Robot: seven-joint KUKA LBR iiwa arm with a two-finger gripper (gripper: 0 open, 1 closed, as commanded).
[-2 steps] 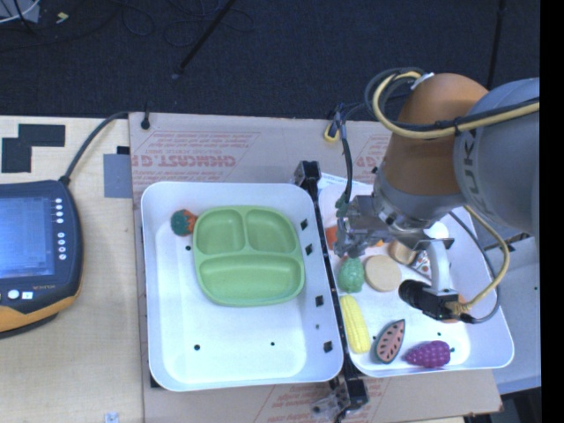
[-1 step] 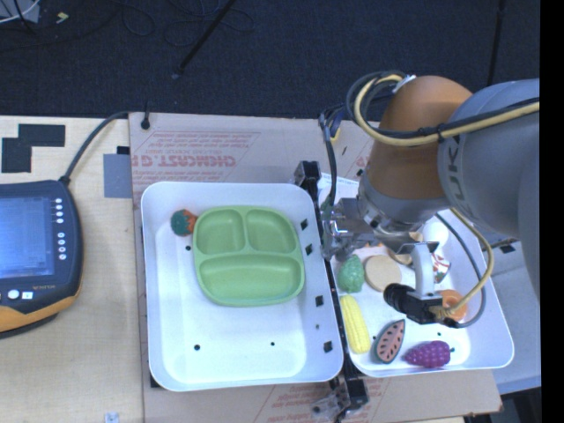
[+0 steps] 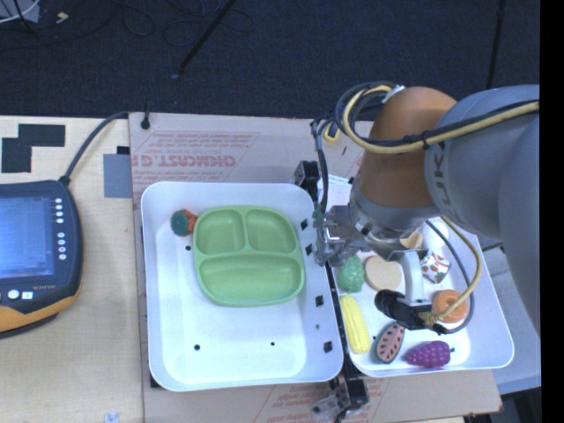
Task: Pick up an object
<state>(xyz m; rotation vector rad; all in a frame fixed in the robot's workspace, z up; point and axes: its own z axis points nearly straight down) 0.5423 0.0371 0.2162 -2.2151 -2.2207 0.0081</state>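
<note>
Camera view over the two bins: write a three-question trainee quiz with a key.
1. True or false: the green three-compartment plastic plate lies in the left white bin.
2. What lies nearest the yellow toy corn cob? A) purple toy grape bunch B) toy watermelon slice C) small green-and-orange ball
3. Fill in: the ball rests beside the plate's upper ____ corner.

Key: 1 true; 2 B; 3 left.
</note>
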